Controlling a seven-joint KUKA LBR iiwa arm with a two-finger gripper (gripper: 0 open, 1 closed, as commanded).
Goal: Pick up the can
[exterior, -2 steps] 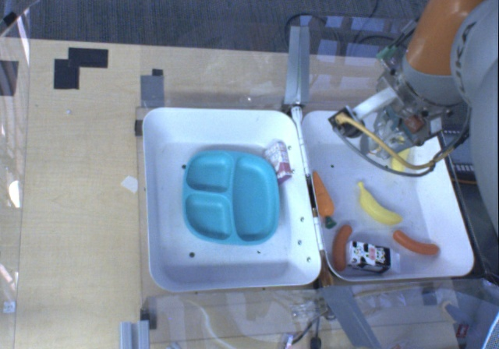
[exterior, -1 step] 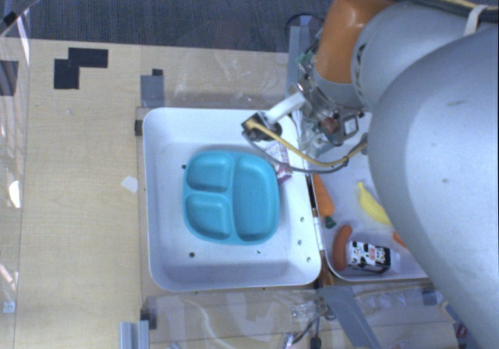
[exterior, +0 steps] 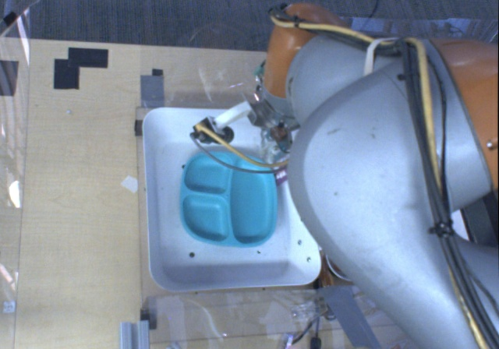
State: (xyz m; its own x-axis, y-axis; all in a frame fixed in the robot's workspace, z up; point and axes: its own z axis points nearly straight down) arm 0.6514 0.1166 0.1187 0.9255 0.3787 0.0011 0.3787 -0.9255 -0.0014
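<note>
Can: place cannot be told, perhaps hidden beneath the arm (exterior: 374,168)
Handling: likely light, stiff, smooth; thin wall may dent, so take it across the middle of its side
Tool (exterior: 273,137): low at the white bin's (exterior: 160,184) right side; open or closed cannot be told
White bin: holds a blue divided tray (exterior: 230,203)

The arm (exterior: 374,184) hides everything to the right of the white bin (exterior: 164,207).
</note>
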